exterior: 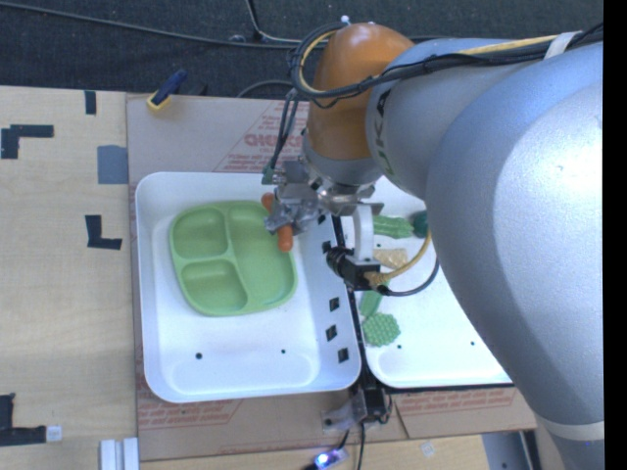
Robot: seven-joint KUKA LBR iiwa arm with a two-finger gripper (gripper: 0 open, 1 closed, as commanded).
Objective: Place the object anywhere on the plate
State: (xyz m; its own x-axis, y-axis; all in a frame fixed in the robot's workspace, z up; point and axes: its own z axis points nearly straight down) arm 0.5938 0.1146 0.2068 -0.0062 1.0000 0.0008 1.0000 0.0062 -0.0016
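We see the grey arm reaching in from the counter's right side, its orange band above the wrist, with the claw hanging over the right edge of the green plate. The plate, divided into compartments, lies in the left white bin, toward that bin's far half. A small orange object shows right at the tip of the claw, directly beneath it and over the plate's right rim, near the far right compartment. We cannot tell whether the claw is spread or closed, nor whether the orange object sits between its tips or merely rests on the plate below them; the wrist hardware hides that spot. In the right white bin, just beyond the divide between the two bins, we make out a green knobbly item toward the near edge, a pale tan item beside the cable, and a green piece further back, partly covered by the arm. A blue and yellow clip sits on the counter's far edge, well apart from both bins.
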